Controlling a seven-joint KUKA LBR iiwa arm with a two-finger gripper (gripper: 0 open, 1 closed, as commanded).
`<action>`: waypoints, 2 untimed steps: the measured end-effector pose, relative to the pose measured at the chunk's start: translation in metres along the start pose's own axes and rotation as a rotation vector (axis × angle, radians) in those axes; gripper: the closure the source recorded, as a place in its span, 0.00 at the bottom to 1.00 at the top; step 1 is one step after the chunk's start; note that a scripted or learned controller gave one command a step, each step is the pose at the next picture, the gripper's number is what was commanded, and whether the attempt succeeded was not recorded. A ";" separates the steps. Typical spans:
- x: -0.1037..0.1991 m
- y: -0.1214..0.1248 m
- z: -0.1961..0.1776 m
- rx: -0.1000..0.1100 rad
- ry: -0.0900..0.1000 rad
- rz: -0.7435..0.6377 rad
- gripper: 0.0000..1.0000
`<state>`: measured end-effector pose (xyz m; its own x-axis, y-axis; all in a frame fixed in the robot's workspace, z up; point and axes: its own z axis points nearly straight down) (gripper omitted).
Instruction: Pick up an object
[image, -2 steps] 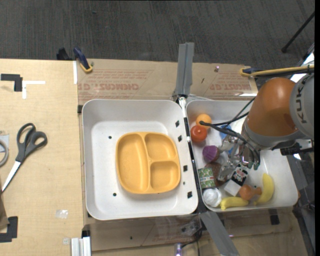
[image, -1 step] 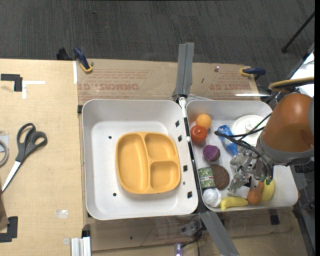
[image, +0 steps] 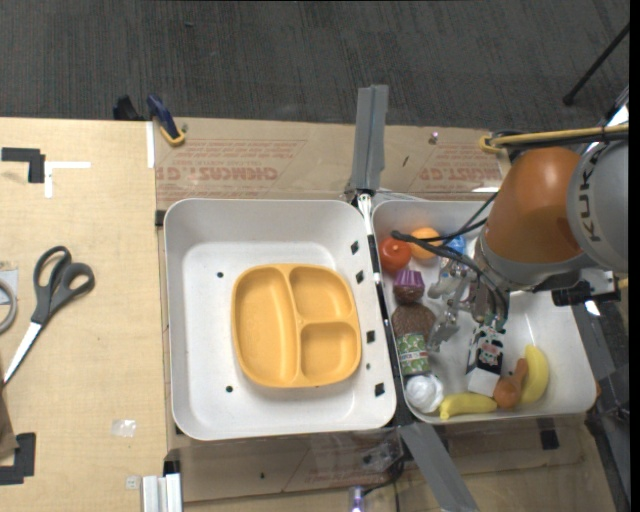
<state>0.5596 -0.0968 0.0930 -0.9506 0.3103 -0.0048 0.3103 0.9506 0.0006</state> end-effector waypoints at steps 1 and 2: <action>-0.104 -0.042 -0.082 0.000 -0.003 0.149 0.00; -0.100 -0.007 -0.017 -0.006 -0.032 0.112 0.00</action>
<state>0.6521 -0.1346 0.1102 -0.9092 0.4148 -0.0360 0.4148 0.9099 0.0086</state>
